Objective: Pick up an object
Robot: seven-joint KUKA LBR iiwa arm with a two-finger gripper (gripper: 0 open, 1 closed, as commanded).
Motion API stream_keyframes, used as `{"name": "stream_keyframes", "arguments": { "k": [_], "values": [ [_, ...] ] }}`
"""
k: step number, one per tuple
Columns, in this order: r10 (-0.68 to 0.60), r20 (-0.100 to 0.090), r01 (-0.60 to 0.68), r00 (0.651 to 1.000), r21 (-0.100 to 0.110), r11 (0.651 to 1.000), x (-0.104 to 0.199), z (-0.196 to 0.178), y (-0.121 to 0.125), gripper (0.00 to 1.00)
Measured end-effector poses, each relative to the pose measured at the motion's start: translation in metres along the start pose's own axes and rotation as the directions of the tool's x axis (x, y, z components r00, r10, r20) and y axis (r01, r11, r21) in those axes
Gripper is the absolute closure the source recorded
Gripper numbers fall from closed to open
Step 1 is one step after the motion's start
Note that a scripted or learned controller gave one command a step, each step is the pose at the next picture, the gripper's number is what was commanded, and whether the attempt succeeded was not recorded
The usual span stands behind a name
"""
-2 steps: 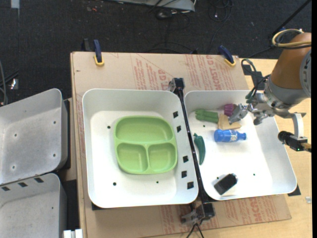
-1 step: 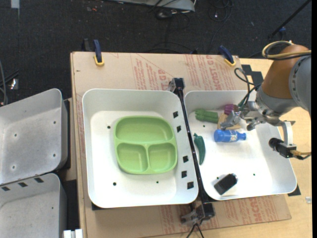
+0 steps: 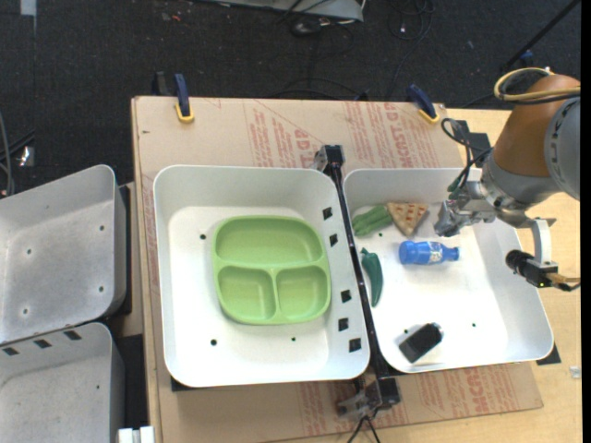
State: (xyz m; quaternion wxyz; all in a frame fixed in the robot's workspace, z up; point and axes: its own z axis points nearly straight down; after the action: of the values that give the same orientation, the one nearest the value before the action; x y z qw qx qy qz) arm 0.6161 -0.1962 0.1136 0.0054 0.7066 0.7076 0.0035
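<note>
Blue bottle [image 3: 428, 253] with white cap, on its side, right bin [image 3: 517, 326].

The grey arm with its orange band [image 3: 536, 127] is extended from the right, the two-finger tool [image 3: 450, 221] lowered.

Green divided plate [image 3: 272, 269] sits in the left bin [image 3: 175, 247]; right bin [image 3: 517, 330] has a blue bottle [image 3: 428, 253], pizza slice [image 3: 407, 216], gripper [image 3: 450, 221] just above-right of the bottle.

Bins [image 3: 175, 201] — smooth plastic (white, matt).
</note>
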Motion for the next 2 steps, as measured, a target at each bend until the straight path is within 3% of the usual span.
{"name": "stream_keyframes", "arguments": {
  "k": [1, 2],
  "values": [
    [-0.001, -0.002, 0.001, 1.0, 0.01, 1.0, -0.002, -0.046, 0.01, 1.0],
    [-0.001, -0.001, 0.001, 1.0, 0.008, 1.0, 0.001, -0.098, 0.002, 1.0]
  ]
}}
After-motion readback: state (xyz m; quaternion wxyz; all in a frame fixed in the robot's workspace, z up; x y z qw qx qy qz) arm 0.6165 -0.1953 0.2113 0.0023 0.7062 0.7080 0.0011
